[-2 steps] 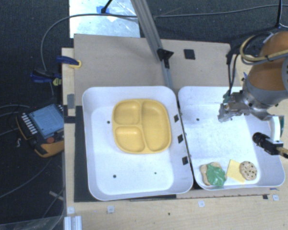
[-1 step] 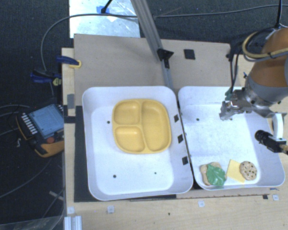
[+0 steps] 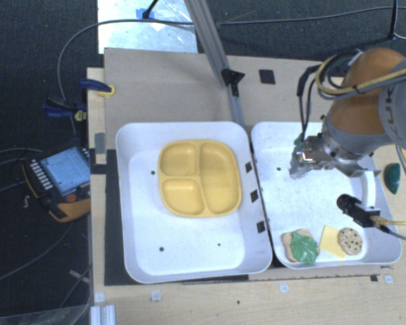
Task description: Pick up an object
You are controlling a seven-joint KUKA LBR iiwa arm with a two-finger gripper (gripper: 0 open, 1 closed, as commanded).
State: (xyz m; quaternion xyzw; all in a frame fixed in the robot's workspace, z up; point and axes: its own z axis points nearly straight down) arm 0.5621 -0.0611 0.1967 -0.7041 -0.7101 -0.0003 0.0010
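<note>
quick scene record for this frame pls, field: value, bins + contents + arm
left bin: yellow divided plate, three compartments
right bin: green toy, yellow wedge, cookie, all at the near edge
arm: reaches in over the right bin
end effector: above the right bin's far half, apart from the items

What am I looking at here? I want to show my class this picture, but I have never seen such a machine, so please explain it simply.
One camera looks down at a slant on a bench with two shallow white bins. The grey and orange robot arm reaches in from the right; its gripper hangs over the right bin. I cannot tell whether it holds anything. The left bin holds a yellow divided plate. In the right bin's near corner lie toy foods: a green leafy piece, a yellow cheese slice and a cookie.
</note>
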